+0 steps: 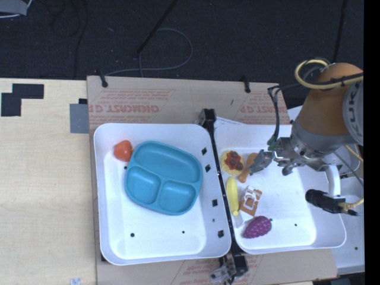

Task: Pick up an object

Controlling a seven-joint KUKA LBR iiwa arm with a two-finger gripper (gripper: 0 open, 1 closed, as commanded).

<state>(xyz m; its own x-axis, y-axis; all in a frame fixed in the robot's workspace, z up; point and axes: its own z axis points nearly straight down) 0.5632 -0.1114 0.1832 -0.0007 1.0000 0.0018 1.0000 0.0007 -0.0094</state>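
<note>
— Where is your pincer?

— My pincer hangs low over the right bin, near the orange piece and the small yellow plate. If it is spread or pressed together, I cannot tell.

— And the other things?

— The banana, the box and the grapes lie in the right bin. The blue tray and the tomato lie in the left bin.
</note>
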